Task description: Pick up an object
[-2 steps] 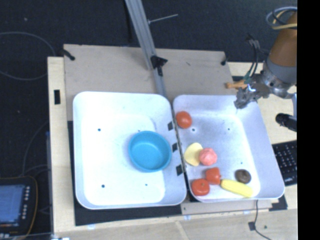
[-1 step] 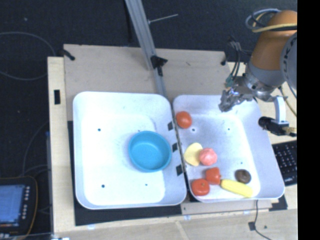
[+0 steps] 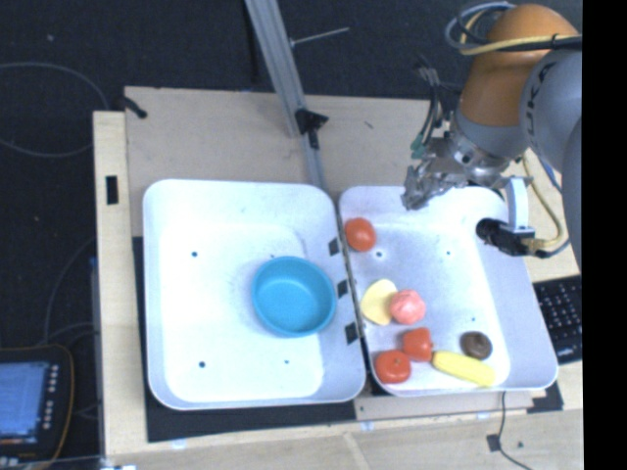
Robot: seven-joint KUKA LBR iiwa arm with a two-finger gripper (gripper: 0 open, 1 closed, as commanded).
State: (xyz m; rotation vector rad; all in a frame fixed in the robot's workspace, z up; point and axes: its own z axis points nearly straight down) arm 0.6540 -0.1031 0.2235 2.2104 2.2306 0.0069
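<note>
My gripper (image 3: 419,196) hangs over the far rim of the right bin (image 3: 509,292), above its back edge and apart from every object. In that bin an orange-red ball (image 3: 360,233) lies near the back left corner. A pale yellow piece (image 3: 377,303) touches a pink ball (image 3: 409,307) at the middle left. Two red pieces (image 3: 415,343) (image 3: 393,365) sit near the front, beside a yellow banana (image 3: 463,367) and a small brown round object (image 3: 476,344). A blue bowl (image 3: 292,296) stands in the left bin (image 3: 196,223).
A slanted metal pole (image 3: 279,62) runs from the top down to the gap between the bins. Cables and a black fitting (image 3: 505,235) hang off the arm over the right bin's far right rim. A keyboard (image 3: 560,311) lies to the right.
</note>
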